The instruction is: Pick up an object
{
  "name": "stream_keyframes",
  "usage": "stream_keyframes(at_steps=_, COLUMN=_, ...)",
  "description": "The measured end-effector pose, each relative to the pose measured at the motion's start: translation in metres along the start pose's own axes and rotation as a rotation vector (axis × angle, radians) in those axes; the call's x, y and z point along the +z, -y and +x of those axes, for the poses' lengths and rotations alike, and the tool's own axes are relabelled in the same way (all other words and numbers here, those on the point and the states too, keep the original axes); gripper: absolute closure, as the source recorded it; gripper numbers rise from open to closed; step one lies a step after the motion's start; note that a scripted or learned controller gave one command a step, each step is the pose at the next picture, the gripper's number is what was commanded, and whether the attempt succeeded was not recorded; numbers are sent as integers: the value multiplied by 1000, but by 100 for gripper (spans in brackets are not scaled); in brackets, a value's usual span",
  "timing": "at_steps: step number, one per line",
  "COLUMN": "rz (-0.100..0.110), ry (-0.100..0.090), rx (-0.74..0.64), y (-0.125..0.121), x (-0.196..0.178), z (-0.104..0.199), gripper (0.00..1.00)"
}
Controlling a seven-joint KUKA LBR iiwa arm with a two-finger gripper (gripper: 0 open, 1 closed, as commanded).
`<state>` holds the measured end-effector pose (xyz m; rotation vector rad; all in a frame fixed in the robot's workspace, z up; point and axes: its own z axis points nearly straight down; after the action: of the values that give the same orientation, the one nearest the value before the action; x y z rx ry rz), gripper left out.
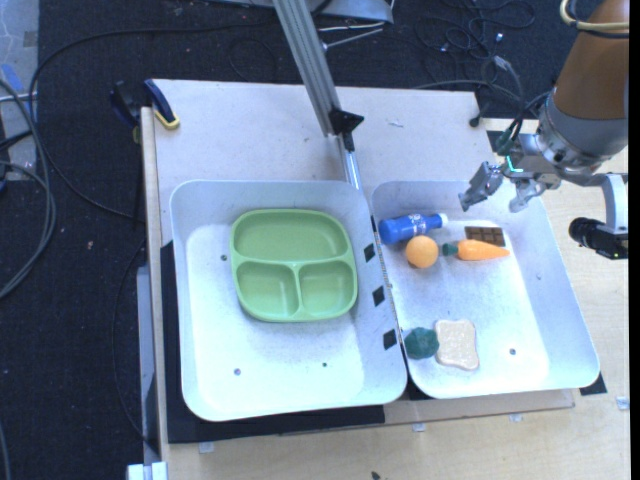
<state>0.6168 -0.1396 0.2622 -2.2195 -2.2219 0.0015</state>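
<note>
Camera view showed toast (457, 344) nearest, then orange ball (422, 252), carrot (476, 252) and blue bottle (408, 227) crowded together in the right bin (540, 318). Beyond, the claw (500, 191) hovered released, holding nothing; descending there risked nudging neighbours.

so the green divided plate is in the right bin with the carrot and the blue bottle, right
Not quite. The green divided plate lies in the left bin, by itself. The carrot and the blue bottle are in the right bin, as the camera view shows.
</note>
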Motion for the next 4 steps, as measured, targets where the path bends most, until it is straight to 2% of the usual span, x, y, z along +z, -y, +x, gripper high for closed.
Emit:
stream_keyframes(at_steps=1, rz=-1, ry=0, rx=0, y=0, x=-1, z=0, gripper=0)
stream_keyframes(at_steps=3, rz=3, ry=0, rx=2, y=9, x=93, z=8, gripper=0)
stream_keyframes(at_steps=4, rz=5, ry=0, rx=2, y=10, x=158, z=9, gripper=0)
